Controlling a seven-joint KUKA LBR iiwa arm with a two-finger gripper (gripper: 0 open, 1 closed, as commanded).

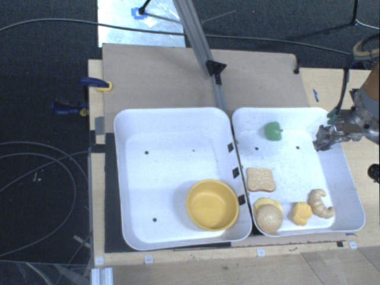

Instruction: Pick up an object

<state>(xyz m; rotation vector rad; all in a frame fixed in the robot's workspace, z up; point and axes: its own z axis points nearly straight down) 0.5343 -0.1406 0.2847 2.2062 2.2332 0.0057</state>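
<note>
In the right bin (341,177) lie a green pepper-like piece (273,130), a toast slice (260,179), a round bun (268,217), a small yellow lump (301,213) and a croissant (320,203). The tool (323,138) sits over this bin's right rim, too blurred to tell its opening, nothing visibly gripped. A yellow bowl (212,204) rests in the left bin (133,159).

Two bins (127,159), one bowl (212,204), five foods (260,180)
</note>
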